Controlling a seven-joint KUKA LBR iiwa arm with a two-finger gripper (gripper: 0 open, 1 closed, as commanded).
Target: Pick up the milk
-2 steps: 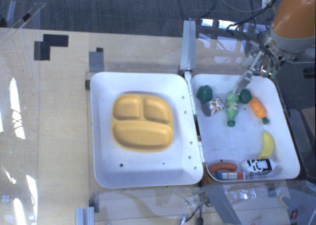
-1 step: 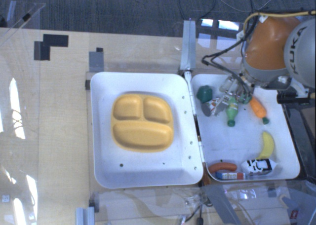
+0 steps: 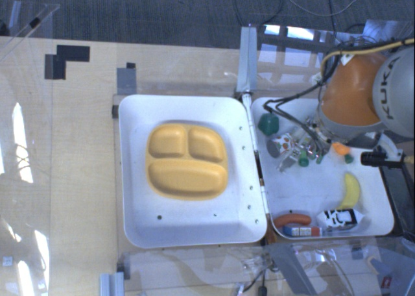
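plainly the work lies in the right bin (image 3: 382, 213), at the right of the frame, where the arm (image 3: 353, 90) hangs over the upper part and the hand (image 3: 299, 148) points down and leftward near the bin's upper left corner. whether the hand is spread or pressed together i cannot tell; metal parts and small coloured toys crowd it there. a green toy (image 3: 268, 123) sits just beside it, toward the upper left. the milk (image 3: 340, 219) lies low in that bin, near the bottom edge, well apart from the hand; it looks like a small carton tipped on its side, white with black patches. a banana (image 3: 351, 191) lies just above it and a hotdog (image 3: 293, 220) to its left. the left bin (image 3: 130, 158) holds a yellow tray (image 3: 187, 160), clear of the work, on the tabletop (image 3: 58, 158).
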